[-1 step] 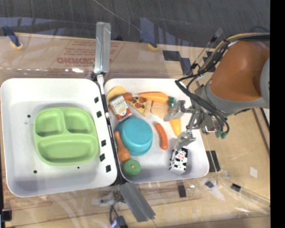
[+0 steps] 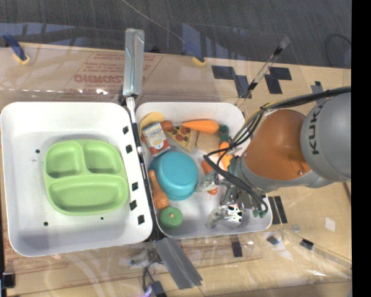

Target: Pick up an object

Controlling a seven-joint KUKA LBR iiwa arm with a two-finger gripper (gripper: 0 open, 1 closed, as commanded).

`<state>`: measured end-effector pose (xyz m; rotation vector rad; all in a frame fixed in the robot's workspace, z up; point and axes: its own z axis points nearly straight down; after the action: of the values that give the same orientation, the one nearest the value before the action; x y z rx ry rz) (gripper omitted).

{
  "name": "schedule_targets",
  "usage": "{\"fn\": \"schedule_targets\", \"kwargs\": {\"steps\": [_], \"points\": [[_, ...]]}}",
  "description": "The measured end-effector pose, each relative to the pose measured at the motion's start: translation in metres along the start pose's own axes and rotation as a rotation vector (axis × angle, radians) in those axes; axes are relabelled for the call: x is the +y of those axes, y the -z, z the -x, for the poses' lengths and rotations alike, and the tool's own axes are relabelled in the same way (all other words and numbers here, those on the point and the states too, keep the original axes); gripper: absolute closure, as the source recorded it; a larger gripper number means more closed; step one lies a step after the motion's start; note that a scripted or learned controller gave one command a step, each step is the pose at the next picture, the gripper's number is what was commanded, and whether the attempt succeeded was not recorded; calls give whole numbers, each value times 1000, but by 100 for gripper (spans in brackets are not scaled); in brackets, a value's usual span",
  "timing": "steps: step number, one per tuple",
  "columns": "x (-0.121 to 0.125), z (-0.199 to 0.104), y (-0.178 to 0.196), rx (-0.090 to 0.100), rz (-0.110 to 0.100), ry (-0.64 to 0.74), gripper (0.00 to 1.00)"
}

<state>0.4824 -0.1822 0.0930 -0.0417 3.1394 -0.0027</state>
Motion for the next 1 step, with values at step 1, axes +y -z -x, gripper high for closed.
{"fn": "schedule_targets", "kwargs": {"steps": [1], "points": [[15,85,0,-1,-1,-354,0]]}}
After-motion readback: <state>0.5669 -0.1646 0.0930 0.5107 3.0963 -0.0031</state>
